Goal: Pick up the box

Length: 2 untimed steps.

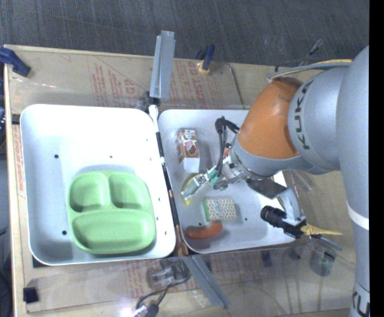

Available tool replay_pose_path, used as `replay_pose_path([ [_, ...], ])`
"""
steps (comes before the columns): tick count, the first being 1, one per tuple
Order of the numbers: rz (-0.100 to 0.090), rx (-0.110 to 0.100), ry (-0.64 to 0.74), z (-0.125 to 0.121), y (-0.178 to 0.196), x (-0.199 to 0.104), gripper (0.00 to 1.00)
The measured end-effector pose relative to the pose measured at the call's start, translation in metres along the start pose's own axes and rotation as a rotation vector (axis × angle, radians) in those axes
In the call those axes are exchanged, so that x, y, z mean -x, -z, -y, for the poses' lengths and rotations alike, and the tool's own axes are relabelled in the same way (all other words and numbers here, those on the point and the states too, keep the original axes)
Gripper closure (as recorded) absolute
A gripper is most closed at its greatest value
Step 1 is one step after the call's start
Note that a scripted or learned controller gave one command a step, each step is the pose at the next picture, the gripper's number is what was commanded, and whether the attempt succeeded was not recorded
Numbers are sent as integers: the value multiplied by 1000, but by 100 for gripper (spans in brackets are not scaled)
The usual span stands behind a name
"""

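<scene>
Left white bin [37, 150]: holds one green three-compartment tray [111, 212], lying flat toward the near right corner. Right white bin [172, 121]: a hot dog [203, 231] lies near the front wall; a yellow-green item [193, 185], type unclear, lies left of centre. Both bins rest on a cardboard-covered bench [80, 74]. Blue clamps [206, 58] sit at its far edge.

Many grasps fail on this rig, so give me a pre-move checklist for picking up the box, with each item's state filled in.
1. Box in plain view in the right bin: ok.
2. Gripper over the box: not ok; it sits nearer the camera, by the bin's left wall.
3. Box free of the patterned packet and the sausage: ok, both lie apart from it.
4. Finger opening: cannot tell.
5. Green tray out of the way in the left bin: ok.
</scene>
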State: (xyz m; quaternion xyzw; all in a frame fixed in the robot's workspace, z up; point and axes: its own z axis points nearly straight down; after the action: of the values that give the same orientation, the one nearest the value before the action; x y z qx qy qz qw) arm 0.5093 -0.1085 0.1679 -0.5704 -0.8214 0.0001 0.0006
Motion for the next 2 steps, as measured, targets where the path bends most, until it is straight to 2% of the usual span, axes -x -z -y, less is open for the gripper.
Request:
replay_pose_path([
  [1, -1, -1, 27, 44, -17, 35, 0],
  [2, -4, -3, 44, 38, -78, 67, 0],
])
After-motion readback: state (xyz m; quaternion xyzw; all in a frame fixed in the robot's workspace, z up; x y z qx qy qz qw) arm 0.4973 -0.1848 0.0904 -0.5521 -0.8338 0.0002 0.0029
